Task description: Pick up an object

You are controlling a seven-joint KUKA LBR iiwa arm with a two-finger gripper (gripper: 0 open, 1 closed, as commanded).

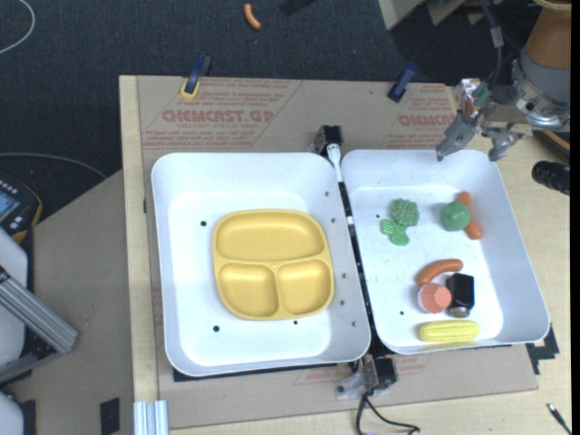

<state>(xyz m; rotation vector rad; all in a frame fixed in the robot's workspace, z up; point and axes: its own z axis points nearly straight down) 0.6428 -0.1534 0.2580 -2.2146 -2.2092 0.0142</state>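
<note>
Gripper [473, 141] sits over the far rim of the right bin [517, 243], at roughly 1 o'clock of that bin. 2 fingers spread apart, tips pointing down, nothing between them. Grey arm [544, 80] comes in from the upper right corner.

Right bin contents, all well clear of the gripper:
- green broccoli toy [400, 219] at about 10 o'clock of the bin centre
- green round vegetable [456, 216] at 12 o'clock, touching an orange carrot piece [470, 217] on its right side
- sausage [439, 269] near the centre, lying slantwise
- pink round piece [434, 298] just below the sausage, touching a black block [460, 293] on its right
- yellow corn cob [449, 332] at 6 o'clock, lying flat along the near wall

Left bin [172, 243] holds 1 yellow divided plate [272, 263] with 3 compartments: 1 wide one on the far side, 2 smaller ones on the near side. Nothing in the compartments.

Both bins sit side by side on a cardboard sheet [272, 107], clamped at the far edge by 2 blue clamps [195, 75]. 1 small orange item [252, 15] lies on the dark floor at 11 o'clock, well apart from the bench.
</note>
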